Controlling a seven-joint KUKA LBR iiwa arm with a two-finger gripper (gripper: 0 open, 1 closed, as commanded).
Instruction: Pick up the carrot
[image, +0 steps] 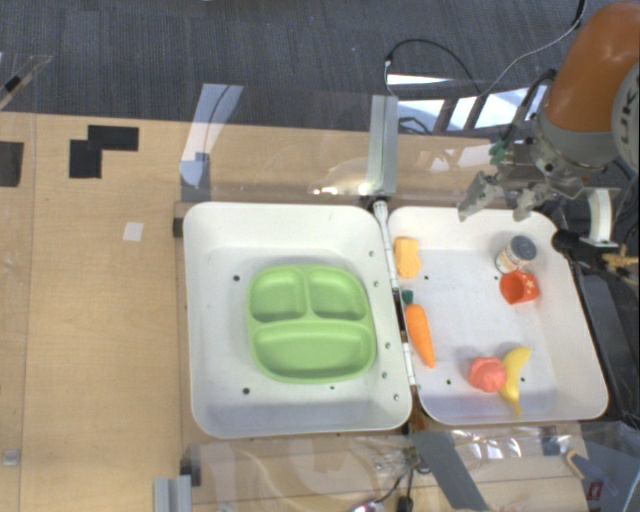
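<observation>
The carrot (420, 335) is orange with a small green top. It lies lengthwise in the right bin (455, 300), close against the bin's left wall. My gripper (497, 206) hangs over the far edge of the right bin, well beyond the carrot and to its right. Its two fingers stand apart, open, with nothing between them. The orange band of the arm fills the top right corner above it.
Beside the carrot, farther back, lies a yellow-orange piece (406, 256). A small jar (517, 250) and a red cup (520, 288) sit at the bin's right. A pink item (487, 374) and a banana (514, 374) lie near the front. The left bin (215, 250) holds a green divided plate (310, 322).
</observation>
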